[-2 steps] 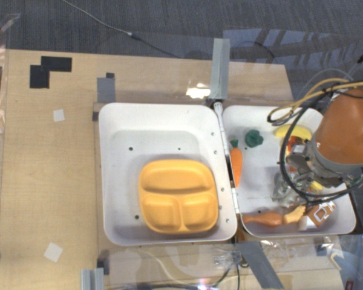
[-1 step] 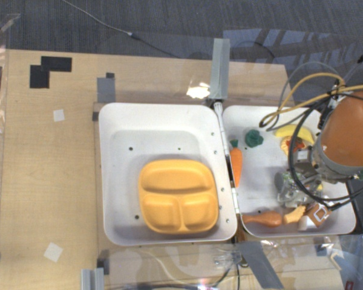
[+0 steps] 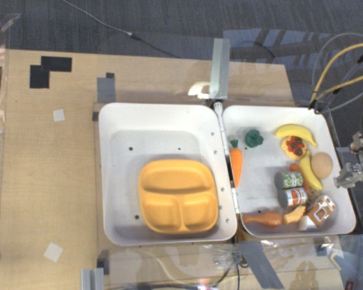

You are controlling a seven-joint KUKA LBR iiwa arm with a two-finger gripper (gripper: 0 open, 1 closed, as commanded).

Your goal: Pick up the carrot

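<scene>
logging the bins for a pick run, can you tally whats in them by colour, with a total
Yellow: 3, tray, banana, banana
Orange: 1, carrot
Green: 2, broccoli, can
Red: 2, can, pizza slice
Tan or brown: 3, egg, drumstick, carton
Total: 11

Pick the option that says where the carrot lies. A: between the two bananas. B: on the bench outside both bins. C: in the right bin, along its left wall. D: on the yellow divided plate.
C: the carrot lies in the right bin against its left wall, leafy end up, apart from the yellow divided plate in the left bin.
</scene>
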